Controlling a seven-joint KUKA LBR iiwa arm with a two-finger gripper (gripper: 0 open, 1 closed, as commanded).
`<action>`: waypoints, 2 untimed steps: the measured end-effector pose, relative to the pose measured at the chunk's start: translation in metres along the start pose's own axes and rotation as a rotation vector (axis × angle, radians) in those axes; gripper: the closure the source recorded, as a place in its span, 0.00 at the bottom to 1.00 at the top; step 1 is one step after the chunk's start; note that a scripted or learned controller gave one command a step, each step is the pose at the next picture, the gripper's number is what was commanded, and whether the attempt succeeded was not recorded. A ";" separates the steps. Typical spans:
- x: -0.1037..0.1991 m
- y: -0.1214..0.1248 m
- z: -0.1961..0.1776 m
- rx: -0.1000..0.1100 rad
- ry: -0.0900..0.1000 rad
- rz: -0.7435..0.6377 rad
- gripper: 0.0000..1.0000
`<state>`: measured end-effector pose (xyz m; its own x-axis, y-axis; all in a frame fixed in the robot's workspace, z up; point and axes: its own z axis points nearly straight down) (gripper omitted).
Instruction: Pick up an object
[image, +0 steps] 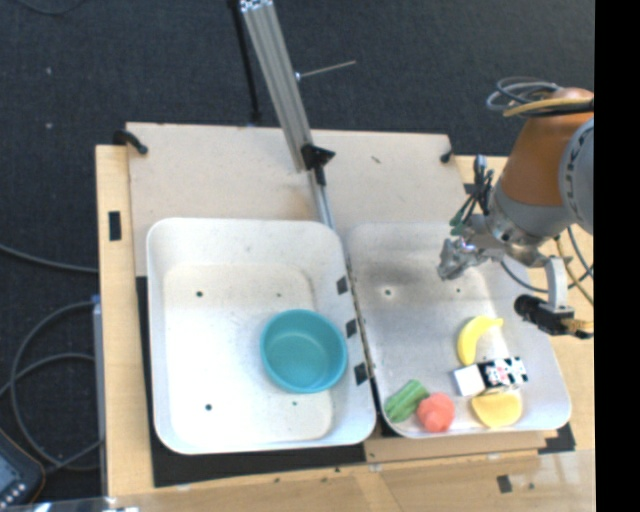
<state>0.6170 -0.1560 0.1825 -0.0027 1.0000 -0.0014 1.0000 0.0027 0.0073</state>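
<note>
There are two white bins side by side on a bench. The left bin (180, 260) has a blue bowl (303, 350) in it, sitting toward its near right part.

The right bin (400, 270) has a bunch of small things at its near end. A green thing (404, 400) lies near the left wall of this bin. A red ball (435, 413) is touching it on its right. Farther right is a yellow banana (477, 338). Just in front of the banana is a small black and white box (492, 375). A yellow slice (497, 408) lies just in front of the box, close to the near rim.

The arm (540, 170) comes in from the right. The gripper (455, 258) hangs over the far part of the right bin. It is well apart from the pile of things. Nothing is between its fingers. I cannot tell if the fingers are spread or pressed together.

A grey metal pole (285, 90) leans in from the far side, ending between the two bins.
</note>
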 end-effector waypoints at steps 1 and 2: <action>-0.001 0.002 -0.038 0.002 0.000 0.000 1.00; 0.039 -0.018 -0.049 0.006 0.003 -0.004 1.00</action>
<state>0.5986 -0.1165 0.2309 -0.0064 1.0000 0.0017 1.0000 0.0064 0.0014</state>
